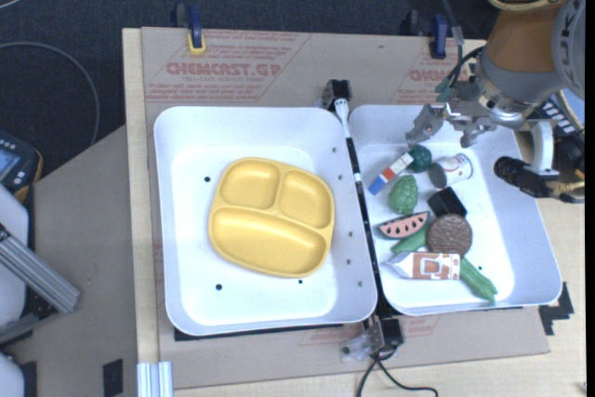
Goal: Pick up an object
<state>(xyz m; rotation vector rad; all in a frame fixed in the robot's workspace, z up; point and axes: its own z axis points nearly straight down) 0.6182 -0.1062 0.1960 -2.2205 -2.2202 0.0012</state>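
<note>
Two shallow white bins sit side by side on a brown board. The left bin holds a yellow divided plate with three compartments, lying flat near the bin's centre. The right bin holds a cluster of small toy items toward its left and middle: a dark green rounded piece at the top of the cluster, a blue, white and red stick-shaped item just left of it, a small white bottle with a red label to its right, a green lumpy piece below, a black block, a watermelon slice, a brown round disc, a small white and orange carton, and a green pod shape at the lower edge. The gripper hangs over the upper part of the right bin, fingers spread apart, nothing between them; the dark green rounded piece lies just below its left finger. The arm's orange band shows at upper right. Red print on the board reads "CHEMCAST G P" above the left bin; the same print near the right bin is partly covered. Writing on the carton and bottle is too small to read.
</note>
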